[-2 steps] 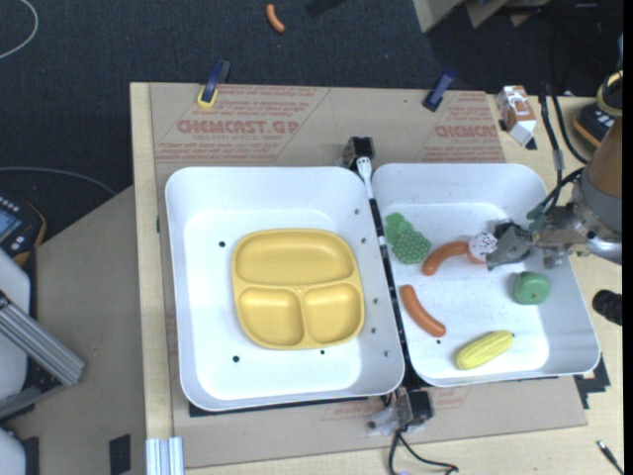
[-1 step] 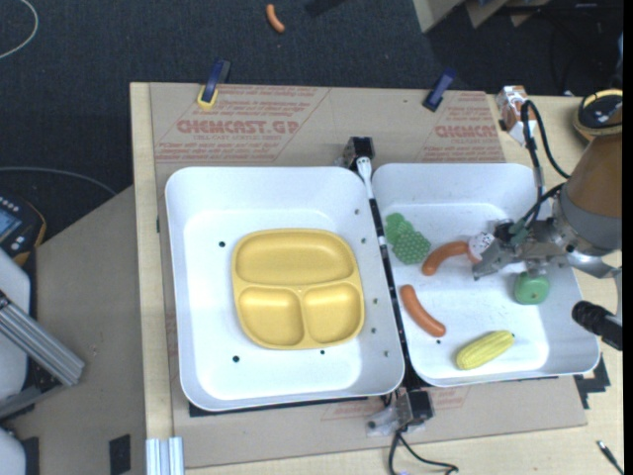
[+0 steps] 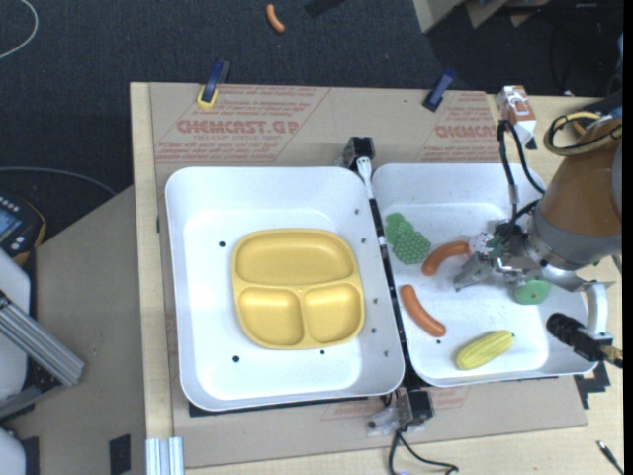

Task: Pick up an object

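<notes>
Hovering low in the right bin (image 3: 435, 181), the gripper (image 3: 482, 262) is sitting just right of an orange sausage (image 3: 446, 255); whether its fingers are spread or pressed together cannot be told. A green round piece (image 3: 531, 290) is lying just beside it, a second sausage (image 3: 422, 311) and a corn cob (image 3: 484, 348) nearer the front, green grapes (image 3: 405, 237) leftward. A yellow divided tray (image 3: 297, 287) is resting in the left bin (image 3: 198, 265).

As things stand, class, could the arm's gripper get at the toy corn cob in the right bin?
Probably yes. The corn cob lies alone near the right bin's front edge, apart from the sausage, and the gripper hangs just behind it with open space between.
</notes>
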`<state>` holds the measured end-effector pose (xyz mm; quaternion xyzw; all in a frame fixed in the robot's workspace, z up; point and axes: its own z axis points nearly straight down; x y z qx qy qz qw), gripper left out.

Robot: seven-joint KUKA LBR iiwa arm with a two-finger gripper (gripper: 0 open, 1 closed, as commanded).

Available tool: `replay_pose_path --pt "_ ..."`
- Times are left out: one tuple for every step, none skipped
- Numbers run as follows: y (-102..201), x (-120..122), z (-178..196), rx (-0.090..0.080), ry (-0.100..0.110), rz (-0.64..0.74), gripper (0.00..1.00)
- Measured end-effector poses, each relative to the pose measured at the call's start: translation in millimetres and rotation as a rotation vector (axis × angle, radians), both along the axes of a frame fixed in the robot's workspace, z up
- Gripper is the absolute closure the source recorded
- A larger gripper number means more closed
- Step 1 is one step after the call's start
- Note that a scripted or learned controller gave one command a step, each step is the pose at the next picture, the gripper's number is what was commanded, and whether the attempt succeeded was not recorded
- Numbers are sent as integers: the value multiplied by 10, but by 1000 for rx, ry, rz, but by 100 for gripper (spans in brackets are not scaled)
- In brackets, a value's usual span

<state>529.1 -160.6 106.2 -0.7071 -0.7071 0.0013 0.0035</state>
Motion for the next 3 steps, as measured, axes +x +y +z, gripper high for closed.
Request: replay_pose_path --pt "20 -4 -232 1 -1 1 0" --pt "9 5 -111 -2 -6 -1 100" --pt "94 -17 468 -6 -13 2 100"
